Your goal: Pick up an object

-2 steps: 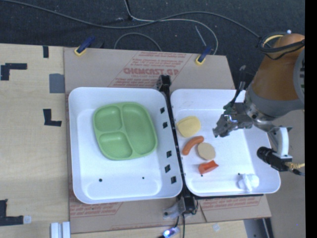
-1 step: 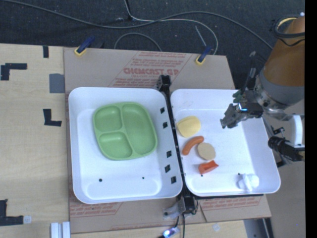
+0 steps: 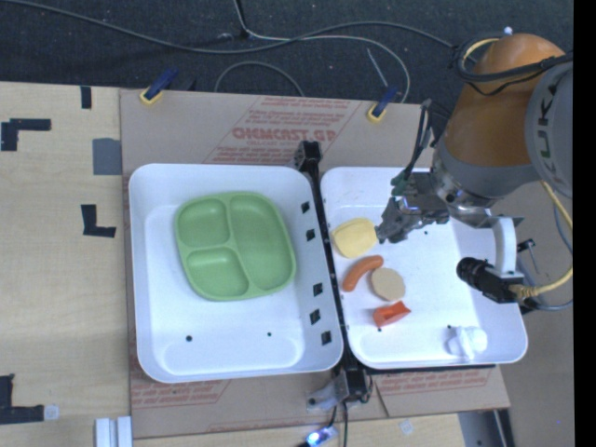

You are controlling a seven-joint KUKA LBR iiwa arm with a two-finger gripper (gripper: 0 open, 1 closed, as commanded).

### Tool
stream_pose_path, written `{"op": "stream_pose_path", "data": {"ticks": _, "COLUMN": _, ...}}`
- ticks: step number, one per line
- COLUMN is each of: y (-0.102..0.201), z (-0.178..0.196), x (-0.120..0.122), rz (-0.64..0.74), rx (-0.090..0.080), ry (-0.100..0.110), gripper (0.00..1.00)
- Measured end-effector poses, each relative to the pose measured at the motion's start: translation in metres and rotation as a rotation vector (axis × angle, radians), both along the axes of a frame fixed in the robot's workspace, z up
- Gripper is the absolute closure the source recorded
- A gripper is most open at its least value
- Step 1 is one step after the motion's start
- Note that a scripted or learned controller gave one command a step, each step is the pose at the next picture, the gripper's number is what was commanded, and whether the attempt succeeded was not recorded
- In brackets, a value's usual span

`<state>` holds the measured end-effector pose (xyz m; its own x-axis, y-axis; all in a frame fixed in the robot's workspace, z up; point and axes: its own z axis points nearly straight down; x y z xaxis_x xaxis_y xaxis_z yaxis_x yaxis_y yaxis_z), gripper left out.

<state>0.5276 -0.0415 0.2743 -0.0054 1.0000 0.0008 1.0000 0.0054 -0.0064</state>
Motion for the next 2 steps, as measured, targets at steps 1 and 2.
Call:
{"op": "stream_pose_path", "data": {"ticks": 1, "y": 0.043, "z": -0.007, "x": 0.006, "rz": 0.000, "rx": -0.001, "ry": -0.001, "gripper": 1.00}}
{"op": "stream_pose_path", "data": {"ticks": 2, "y": 0.093, "z": -0.009, "x": 0.015, "rz": 0.001, "rx": -0.001, "ry": -0.002, "gripper": 1.00}}
